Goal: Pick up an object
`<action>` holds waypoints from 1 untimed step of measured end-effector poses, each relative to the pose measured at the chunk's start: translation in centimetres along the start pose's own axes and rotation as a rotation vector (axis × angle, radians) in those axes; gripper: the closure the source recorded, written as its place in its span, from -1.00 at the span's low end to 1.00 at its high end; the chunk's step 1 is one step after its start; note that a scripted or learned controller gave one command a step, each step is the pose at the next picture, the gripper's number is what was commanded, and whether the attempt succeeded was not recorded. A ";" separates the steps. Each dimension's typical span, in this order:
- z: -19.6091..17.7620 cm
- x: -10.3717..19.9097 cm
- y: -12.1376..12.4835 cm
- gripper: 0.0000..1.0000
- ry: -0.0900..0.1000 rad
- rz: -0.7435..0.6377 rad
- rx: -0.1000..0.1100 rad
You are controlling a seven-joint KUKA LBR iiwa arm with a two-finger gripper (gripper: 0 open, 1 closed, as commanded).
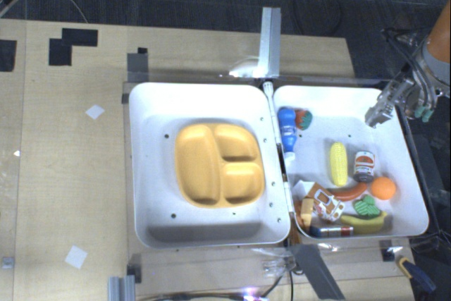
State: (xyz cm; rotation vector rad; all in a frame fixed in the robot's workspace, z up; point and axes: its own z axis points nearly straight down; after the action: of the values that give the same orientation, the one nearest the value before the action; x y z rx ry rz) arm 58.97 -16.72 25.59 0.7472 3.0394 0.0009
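The right bin [331, 106] holds a pile of small items. A blue bottle [287, 127] lies by its left wall with a green and red toy [303, 118] beside it. A yellow corn cob [339, 162] stands near the middle, next to a small brown-and-white can [363, 166]. An orange [383, 188], a red sausage-like piece [347, 192], a green toy [366, 206] and a banana [363, 221] crowd the near right corner. My gripper [375, 115] hangs above the bin's far right corner, up and right of the can, with nothing seen in it.
The left bin [151, 151] carries a yellow divided plate [218, 164]. A printed carton [325, 205] and a dark marker-like tube [331, 230] lie at the right bin's near left corner. A metal post [270, 39] rises behind the wall shared by the bins.
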 end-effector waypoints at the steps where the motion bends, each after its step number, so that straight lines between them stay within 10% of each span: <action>1: 0.1 0.0 0.0 -1.00 0.002 -0.001 0.000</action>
State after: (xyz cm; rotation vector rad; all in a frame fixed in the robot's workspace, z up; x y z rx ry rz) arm 58.95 -16.69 25.50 0.7463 3.0412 0.0011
